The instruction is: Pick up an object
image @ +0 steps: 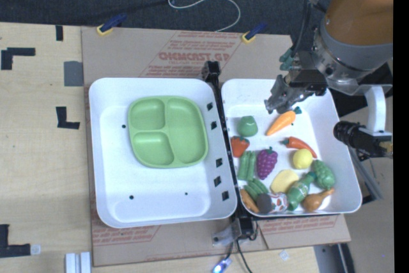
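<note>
claw over the right bin, nothing in it that i can see

my claw (279,101) hangs above the far part of the right bin (342,137) — whether it is open or closed i cannot tell from this slanted view. the carrot (281,123) lies just beside and below it, toward the near side, its long axis running diagonally with the orange tip pointing down-left and the green top (296,111) up-right. past it sit a green pepper (247,126), purple grapes (266,162) and a lemon (302,158) — the left bin (108,156) holds a green plate (168,131).
</note>
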`<act>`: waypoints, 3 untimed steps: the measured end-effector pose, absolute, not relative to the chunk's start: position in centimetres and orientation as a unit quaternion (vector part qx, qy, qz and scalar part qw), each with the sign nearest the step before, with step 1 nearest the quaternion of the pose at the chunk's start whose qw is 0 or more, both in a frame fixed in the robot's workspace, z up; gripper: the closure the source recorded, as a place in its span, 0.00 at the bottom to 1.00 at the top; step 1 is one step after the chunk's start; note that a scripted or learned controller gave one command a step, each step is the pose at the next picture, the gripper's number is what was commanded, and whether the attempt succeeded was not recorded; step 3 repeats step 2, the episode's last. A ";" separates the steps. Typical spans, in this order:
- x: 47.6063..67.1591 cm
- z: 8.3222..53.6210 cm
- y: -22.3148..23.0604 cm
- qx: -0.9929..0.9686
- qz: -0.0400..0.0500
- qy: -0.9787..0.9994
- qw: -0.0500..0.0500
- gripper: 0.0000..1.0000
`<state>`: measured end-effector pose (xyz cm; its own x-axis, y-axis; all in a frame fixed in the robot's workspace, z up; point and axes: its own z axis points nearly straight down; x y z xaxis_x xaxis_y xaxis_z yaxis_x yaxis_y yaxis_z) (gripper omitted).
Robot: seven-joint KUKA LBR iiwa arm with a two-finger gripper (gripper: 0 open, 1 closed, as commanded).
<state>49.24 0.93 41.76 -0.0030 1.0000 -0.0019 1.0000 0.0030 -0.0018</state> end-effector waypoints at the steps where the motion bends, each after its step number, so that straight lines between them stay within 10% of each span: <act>1: 48.4 47.1 5.1 0.705 0.002 0.709 0.001 1.00; 3: 48.4 46.7 8.7 0.705 0.000 0.709 -0.001 1.00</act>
